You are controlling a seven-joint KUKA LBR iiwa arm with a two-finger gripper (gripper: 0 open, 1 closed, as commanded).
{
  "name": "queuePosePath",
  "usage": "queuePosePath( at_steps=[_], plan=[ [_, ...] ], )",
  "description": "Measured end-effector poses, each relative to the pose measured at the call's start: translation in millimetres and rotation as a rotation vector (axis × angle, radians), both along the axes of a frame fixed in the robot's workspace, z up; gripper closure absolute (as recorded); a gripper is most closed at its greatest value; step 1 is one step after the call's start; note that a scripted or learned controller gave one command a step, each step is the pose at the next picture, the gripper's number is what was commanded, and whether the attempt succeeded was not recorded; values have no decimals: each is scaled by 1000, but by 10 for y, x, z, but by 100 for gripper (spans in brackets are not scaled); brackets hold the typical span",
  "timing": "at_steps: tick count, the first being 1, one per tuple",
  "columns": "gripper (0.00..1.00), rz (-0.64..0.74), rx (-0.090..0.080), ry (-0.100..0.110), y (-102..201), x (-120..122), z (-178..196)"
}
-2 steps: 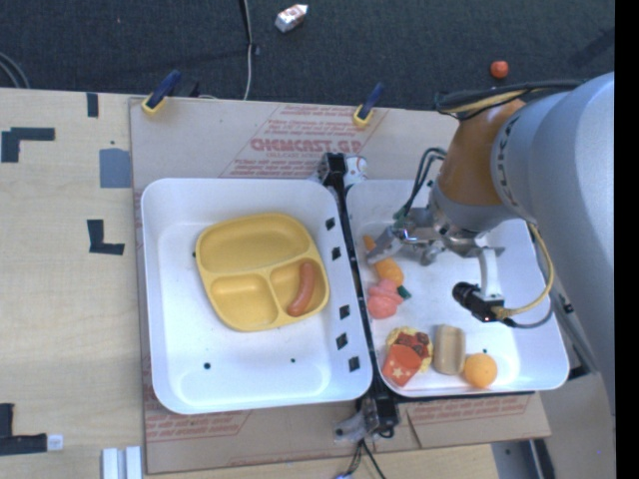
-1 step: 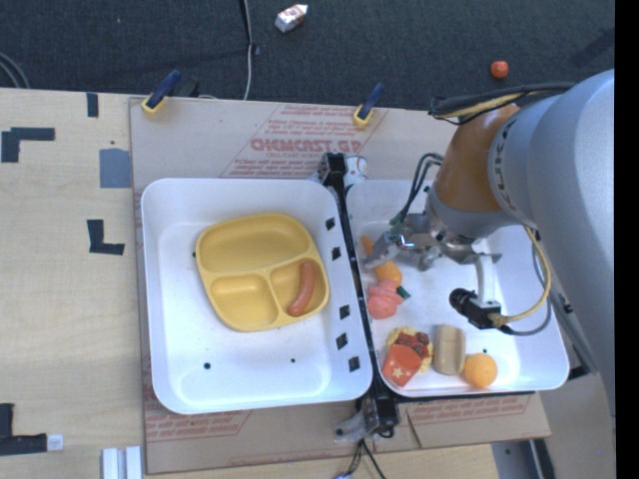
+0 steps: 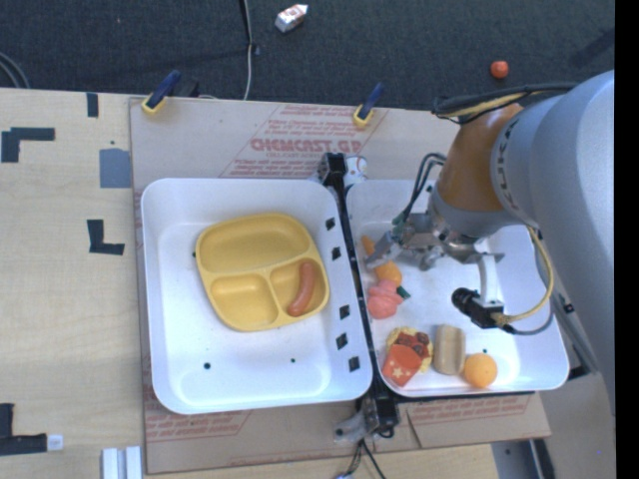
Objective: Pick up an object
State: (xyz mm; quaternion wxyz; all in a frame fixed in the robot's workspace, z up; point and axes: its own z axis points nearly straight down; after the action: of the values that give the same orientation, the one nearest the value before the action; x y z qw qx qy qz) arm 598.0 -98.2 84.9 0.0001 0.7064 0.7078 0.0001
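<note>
The pincer [image 3: 401,239] is hanging low over the upper left part of the right bin [image 3: 519,372], and I cannot tell how its tips are standing. Just below it, a small orange fruit [image 3: 388,274] is lying on the bin floor, with a pink peach [image 3: 382,301] just beside and below that. Nearer the front edge a red strawberry slice [image 3: 403,359], a tan block [image 3: 449,349] and a round orange [image 3: 480,370] are sitting in a row. In the left bin [image 3: 170,367] a yellow divided plate [image 3: 262,269] is carrying a sausage [image 3: 303,288] in its lower right compartment. Both bins are resting on a cardboard sheet [image 3: 290,143] on the wooden bench [image 3: 60,297]. Beyond the bench, dark carpet [image 3: 120,18] is showing, with a small orange ball [image 3: 499,68] lying on it.
</note>
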Motion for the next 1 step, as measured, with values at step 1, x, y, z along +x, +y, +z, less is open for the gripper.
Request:
queuePosePath(
  at_steps=[1],
  plan=[
    [0,-1,0,0,13,144,-3]
  ],
)
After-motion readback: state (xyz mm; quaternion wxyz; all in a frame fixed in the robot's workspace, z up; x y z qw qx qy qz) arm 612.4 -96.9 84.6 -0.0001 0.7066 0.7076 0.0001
